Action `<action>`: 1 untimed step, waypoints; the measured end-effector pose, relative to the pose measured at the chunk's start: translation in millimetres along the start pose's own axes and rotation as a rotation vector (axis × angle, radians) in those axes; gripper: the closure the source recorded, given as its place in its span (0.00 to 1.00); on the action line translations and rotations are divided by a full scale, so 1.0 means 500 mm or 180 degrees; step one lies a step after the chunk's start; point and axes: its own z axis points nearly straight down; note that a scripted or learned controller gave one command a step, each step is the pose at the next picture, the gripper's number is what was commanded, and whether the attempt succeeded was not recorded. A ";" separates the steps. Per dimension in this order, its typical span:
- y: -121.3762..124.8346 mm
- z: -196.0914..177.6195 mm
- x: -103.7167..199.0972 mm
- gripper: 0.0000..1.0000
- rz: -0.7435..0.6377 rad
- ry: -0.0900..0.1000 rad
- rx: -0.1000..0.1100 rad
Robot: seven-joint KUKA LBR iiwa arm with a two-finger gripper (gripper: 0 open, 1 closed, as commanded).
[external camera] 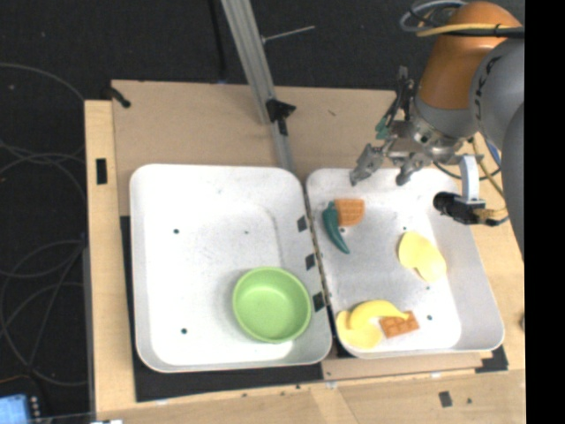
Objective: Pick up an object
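Single overhead view, slanted. The worktop (203, 122) carries two shallow white bins side by side: left bin (177, 201) in the centre-left of the frame, right bin (459, 316) in the centre-right.

The arm (459, 60) enters from the upper right, orange band above the wrist. The gripper (382, 171) sits over the upper edge of the right bin, jaws spread apart with an open gap between the two dark fingers; nothing lies between them.

Contents of right bin:
- orange piece (350, 210) with a teal curved piece (335, 230) touching it on its left side, both near the bin's upper left, just below the gripper
- pale yellow piece (420, 256), right of centre, apart from the others
- yellow banana-like piece (366, 321) at the bottom edge, with a small orange block (399, 325) resting against it (exact shape hard to read)

Contents of left bin: green bowl (272, 303), upright, in the lower right corner near the divide between the bins.

A grey metal pole (252, 60) runs diagonally from the top of the frame down to the gap between the bins.
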 end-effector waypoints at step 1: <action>0.017 0.100 -0.012 0.00 0.0008 -0.0003 0.0001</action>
